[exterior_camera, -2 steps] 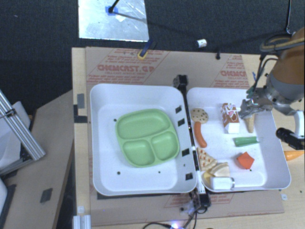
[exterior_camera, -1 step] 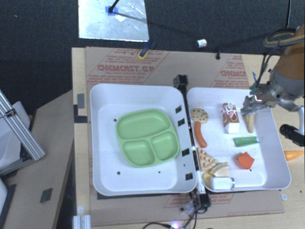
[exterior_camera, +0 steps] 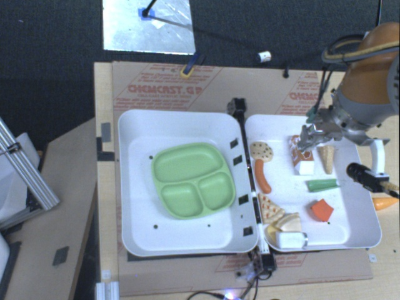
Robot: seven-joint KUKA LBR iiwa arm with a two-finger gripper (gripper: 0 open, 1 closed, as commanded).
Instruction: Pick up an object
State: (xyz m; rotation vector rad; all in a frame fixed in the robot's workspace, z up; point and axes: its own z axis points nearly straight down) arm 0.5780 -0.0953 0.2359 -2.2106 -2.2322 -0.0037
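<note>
1. The arm (exterior_camera: 365, 86) reaches in from the upper right. Its orange band is high at the frame's edge, and the grey wrist slants down and to the left over the right bin (exterior_camera: 353, 224).
2. The gripper (exterior_camera: 306, 140) hangs low over the far middle of that bin, pointing down at the bin floor.
3. It sits right at the top edge of a red-and-white carton (exterior_camera: 304, 159). From this angle it appears to touch the carton or be just above it.
4. I cannot tell whether the gripper is released or clenched, and nothing can be seen held in it.
5. The carton lies on the bin floor with a pale cone (exterior_camera: 327, 159) just beside it on the right and a green piece (exterior_camera: 322, 184) near its lower end.
6. Also in the right bin are a cookie (exterior_camera: 261, 150) and an orange-red sausage (exterior_camera: 263, 176) along the left wall, an orange block (exterior_camera: 322, 210) nearer the front, and a waffle piece (exterior_camera: 269, 207), bread slices (exterior_camera: 286, 220) and a white block (exterior_camera: 291, 239) in the front left corner.
7. The left bin (exterior_camera: 137, 142) holds a green divided plate (exterior_camera: 190, 180), well apart from the gripper.
</note>
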